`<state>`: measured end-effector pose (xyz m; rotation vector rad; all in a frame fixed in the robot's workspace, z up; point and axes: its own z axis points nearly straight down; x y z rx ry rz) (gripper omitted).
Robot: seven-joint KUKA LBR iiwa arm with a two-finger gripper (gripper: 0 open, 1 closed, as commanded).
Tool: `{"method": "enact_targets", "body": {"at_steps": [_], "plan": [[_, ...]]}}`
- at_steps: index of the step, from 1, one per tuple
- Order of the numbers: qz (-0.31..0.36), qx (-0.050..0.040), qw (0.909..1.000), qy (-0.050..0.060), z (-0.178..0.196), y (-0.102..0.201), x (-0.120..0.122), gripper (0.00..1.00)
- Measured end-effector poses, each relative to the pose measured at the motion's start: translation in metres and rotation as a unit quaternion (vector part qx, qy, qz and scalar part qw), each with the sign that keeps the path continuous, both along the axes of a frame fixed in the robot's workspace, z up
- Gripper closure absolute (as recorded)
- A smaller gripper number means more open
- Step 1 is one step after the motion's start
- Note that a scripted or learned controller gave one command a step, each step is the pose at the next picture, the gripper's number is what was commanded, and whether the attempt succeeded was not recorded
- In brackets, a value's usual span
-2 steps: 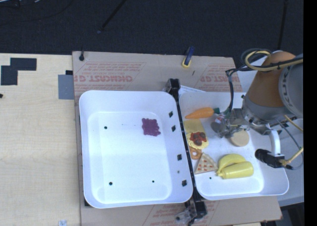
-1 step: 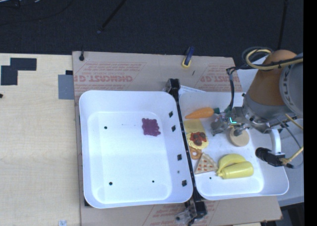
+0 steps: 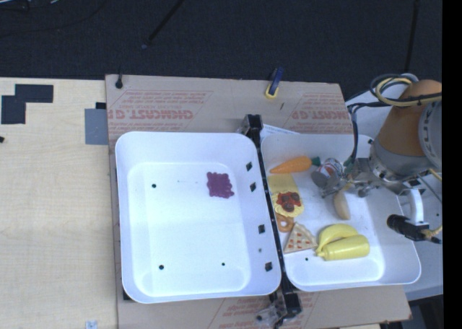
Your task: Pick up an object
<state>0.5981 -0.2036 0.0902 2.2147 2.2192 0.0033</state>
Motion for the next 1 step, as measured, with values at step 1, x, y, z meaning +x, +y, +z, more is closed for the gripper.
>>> {"method": "enact_targets", "body": {"at_steps": [1], "plan": [[0.000, 0.0016, 1.0000, 0.003, -0.0022, 0.0331, 0.0463, 0.00]]}}
